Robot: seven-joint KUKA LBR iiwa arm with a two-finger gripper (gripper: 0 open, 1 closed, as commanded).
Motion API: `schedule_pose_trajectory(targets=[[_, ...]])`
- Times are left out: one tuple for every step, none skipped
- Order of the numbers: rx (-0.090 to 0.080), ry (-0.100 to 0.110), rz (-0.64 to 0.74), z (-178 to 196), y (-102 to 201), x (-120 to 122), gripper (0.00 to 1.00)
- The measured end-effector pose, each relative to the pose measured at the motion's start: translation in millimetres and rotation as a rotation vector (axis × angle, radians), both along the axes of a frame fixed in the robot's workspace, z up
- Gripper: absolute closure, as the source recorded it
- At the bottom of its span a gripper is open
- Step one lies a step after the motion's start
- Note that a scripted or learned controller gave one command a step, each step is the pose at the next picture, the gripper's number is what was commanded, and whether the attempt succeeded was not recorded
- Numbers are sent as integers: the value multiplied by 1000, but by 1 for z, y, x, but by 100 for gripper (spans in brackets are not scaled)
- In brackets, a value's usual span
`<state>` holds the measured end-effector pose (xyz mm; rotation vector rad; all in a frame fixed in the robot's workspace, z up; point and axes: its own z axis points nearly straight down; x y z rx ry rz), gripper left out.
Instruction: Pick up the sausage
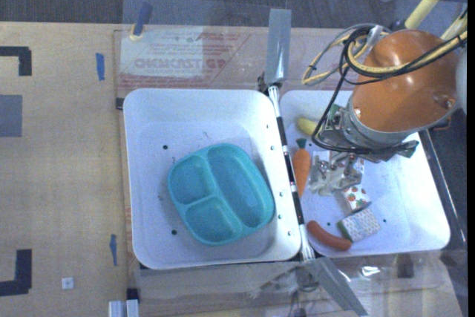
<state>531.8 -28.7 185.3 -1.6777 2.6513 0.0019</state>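
Sausage (pixel 328 235): reddish-orange, lying flat at a slant near the lower left corner of the right bin, its left end close to the divider between the bins, its right end just beside a small patterned box. Nothing grips it.
End effector (pixel 335 176): hangs over the middle of the right bin, under the arm's wrist; its metal fingers point down at the bin floor, and I cannot tell whether they are spread or closed. No object is visible between them. It sits above and well apart from the sausage.
Arm (pixel 401 89): grey with a large orange band, entering from the right of the frame and covering the upper part of the right bin; black and yellow cables loop over its top.
Right bin (pixel 427 219): shallow, white, in the lower right of the frame.
Carrot (pixel 301 168): orange, upright in the frame along the right bin's left wall, just left of the end effector.
Yellow item (pixel 307 125): at the upper left of the right bin, partly hidden by the arm; possibly a banana.
Patterned box (pixel 359 223): small, tilted, below the end effector.
Red-and-white piece (pixel 356 197): small, between the end effector and the patterned box.
Left bin (pixel 148 122): shallow, white, centre of the frame.
Teal tray (pixel 220 193): three compartments, tilted, in the lower middle of the left bin.
Bench (pixel 59 159): light wood, with blue tape marks at the left.
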Motion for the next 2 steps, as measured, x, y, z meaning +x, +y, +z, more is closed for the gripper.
schedule_pose_trajectory(targets=[[0,-3,288,0,-44,4,100],[-1,2,214,-26,-85,-37,100]])
